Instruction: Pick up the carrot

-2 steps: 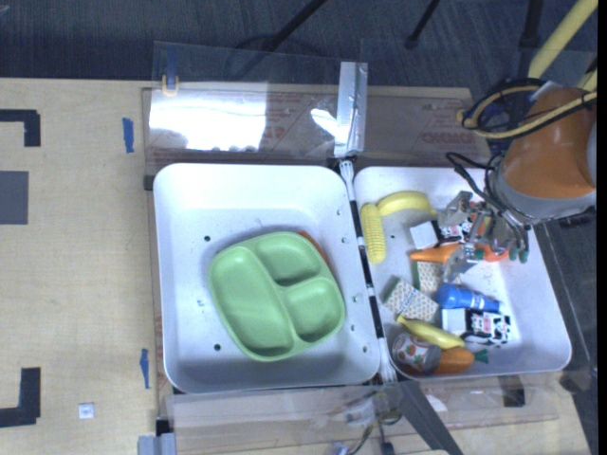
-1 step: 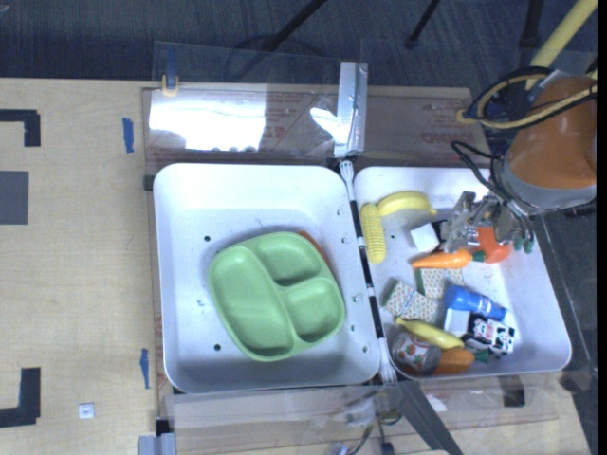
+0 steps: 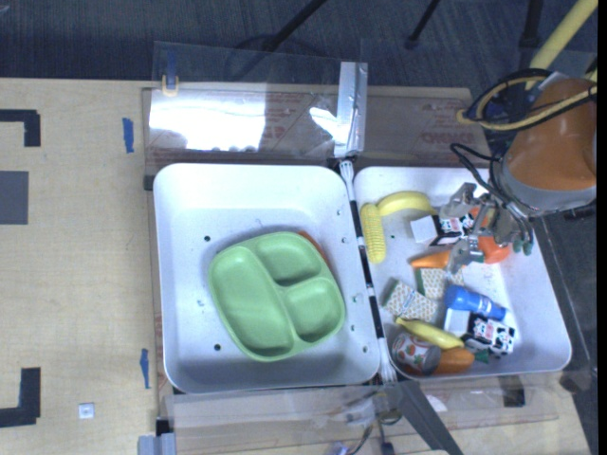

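The carrot (image 3: 432,261) is an orange piece lying in the middle of the right bin (image 3: 555,325), its thin end pointing left. My gripper (image 3: 488,245) hangs low over the bin just right of it, at the carrot's thick end. More orange shows under the gripper, and the metal parts hide how the two meet. The arm's orange band (image 3: 555,150) rises above the bin's right rim.
In the right bin are a yellow banana (image 3: 403,202), a corn cob (image 3: 373,232), a blue tube (image 3: 471,303), a small can (image 3: 414,351) and several packets. The left bin (image 3: 180,254) holds a green divided plate (image 3: 277,294).
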Robot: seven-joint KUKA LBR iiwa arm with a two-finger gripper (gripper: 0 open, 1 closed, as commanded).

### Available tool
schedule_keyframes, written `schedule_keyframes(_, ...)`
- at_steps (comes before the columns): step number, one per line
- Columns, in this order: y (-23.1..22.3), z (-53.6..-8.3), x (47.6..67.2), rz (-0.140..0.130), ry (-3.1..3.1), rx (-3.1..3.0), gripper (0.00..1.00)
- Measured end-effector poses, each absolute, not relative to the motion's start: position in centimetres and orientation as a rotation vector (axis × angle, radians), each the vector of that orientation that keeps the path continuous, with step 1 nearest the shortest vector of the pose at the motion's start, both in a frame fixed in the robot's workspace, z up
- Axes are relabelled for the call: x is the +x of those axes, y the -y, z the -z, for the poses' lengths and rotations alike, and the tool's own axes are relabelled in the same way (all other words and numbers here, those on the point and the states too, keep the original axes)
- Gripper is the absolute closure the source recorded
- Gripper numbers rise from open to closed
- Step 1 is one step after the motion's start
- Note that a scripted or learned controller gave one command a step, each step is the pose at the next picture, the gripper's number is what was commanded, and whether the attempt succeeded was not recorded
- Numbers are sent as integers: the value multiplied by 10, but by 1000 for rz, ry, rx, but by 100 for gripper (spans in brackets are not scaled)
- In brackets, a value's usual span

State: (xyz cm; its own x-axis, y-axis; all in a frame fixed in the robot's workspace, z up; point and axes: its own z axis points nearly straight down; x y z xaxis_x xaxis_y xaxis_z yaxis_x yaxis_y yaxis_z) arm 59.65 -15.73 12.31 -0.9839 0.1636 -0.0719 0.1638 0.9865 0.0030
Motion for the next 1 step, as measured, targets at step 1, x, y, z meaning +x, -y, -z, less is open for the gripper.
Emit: schedule_keyframes(1,157,-123,597,4,-3059,252,0)
